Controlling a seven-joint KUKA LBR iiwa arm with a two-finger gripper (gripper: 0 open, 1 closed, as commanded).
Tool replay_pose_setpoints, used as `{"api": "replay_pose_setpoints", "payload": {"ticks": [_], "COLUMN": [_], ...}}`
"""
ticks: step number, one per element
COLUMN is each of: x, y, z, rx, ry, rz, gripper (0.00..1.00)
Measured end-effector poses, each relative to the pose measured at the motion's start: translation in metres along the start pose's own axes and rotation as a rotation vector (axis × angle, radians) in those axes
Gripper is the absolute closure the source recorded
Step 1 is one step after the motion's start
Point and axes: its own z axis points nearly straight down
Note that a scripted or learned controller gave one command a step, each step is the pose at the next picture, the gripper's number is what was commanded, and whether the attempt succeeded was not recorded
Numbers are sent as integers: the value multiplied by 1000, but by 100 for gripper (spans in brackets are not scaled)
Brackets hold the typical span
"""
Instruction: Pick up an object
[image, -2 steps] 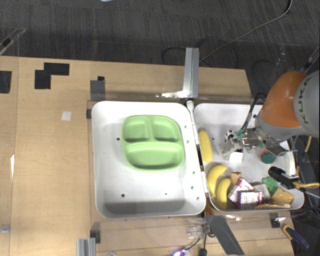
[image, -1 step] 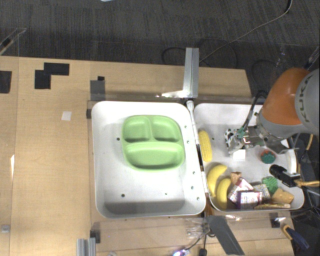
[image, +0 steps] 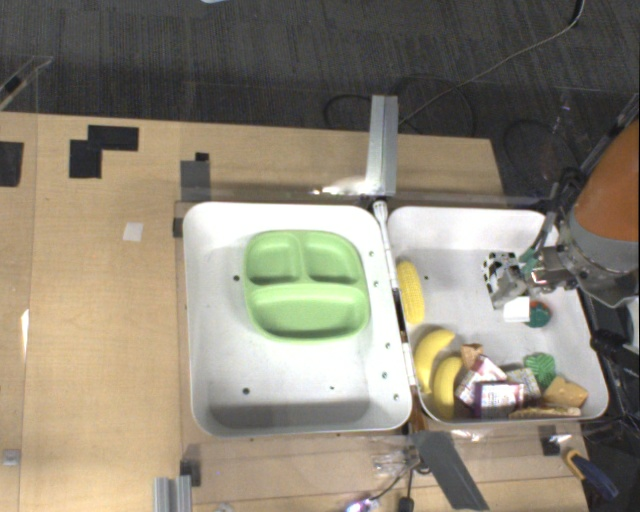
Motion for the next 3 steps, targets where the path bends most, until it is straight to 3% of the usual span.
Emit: {"api": "replay_pose_setpoints", "payload": {"ticks": [1,2,3], "x": [43,43,31], "y": [53,53,63], "z": [-1,-2,98], "rx": [1,0,-1], "ry": [0,0,1], "rz": [-115,-115,-87], "gripper": [100,0,0]}}
